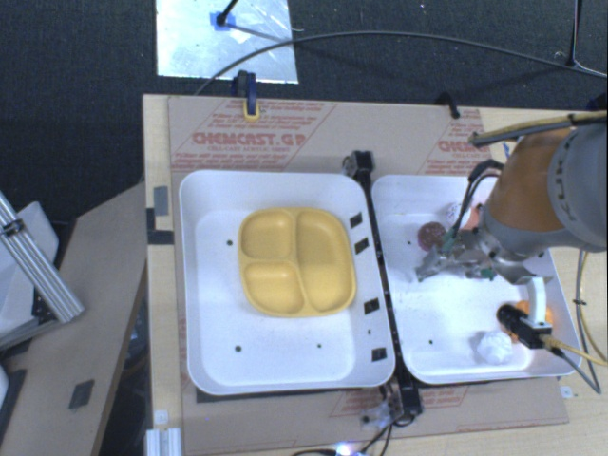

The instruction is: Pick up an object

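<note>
Camera view. Nearest the lens: a white crumpled wad (494,347), in the near corner of the right bin (446,335). It lies on the camera side of the gripper (425,271) and back toward the arm's side, well apart from the tip. Nothing touches it.

Arm (575,198) enters from the right, grey, bulky, low over the right bin. Orange band (522,193) shows above the wrist. Wrist bent so the gripper lies nearly flat and points across the bin toward the divide between the two bins. The tip sits just above the bin floor, near the bin's middle, short of the divide.

Gripper state: cannot tell. The metal end reads as one grey tapering shape, too small and blurred to resolve. No thing visible inside it.

Brown round object (432,233): on the right bin's floor, just beyond the tip on the far side. Close to the gripper; whether it touches cannot be told.

Left bin (214,350): out past the tip, across the divide. Holds a yellow divided plate (294,259), three compartments, lying flat near the bin's centre, well apart from the gripper.

Both bins rest on a brown printed sheet (285,136) covering the bench.
</note>
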### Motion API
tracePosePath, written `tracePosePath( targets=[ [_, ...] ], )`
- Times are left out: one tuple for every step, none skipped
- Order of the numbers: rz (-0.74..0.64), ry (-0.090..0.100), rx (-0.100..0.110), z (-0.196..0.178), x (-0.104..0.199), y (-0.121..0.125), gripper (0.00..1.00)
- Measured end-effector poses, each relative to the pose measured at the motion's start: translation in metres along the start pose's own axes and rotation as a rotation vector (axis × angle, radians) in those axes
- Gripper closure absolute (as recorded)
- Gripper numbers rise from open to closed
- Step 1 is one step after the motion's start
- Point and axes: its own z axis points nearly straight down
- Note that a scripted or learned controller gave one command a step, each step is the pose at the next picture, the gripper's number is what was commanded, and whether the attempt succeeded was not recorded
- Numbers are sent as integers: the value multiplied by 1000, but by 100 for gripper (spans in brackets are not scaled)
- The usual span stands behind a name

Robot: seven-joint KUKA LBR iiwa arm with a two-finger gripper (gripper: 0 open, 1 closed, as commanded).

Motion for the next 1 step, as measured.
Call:
tracePosePath(
  targets=[
    [0, 0, -3, 9, 0, 1, 0]
  ],
)
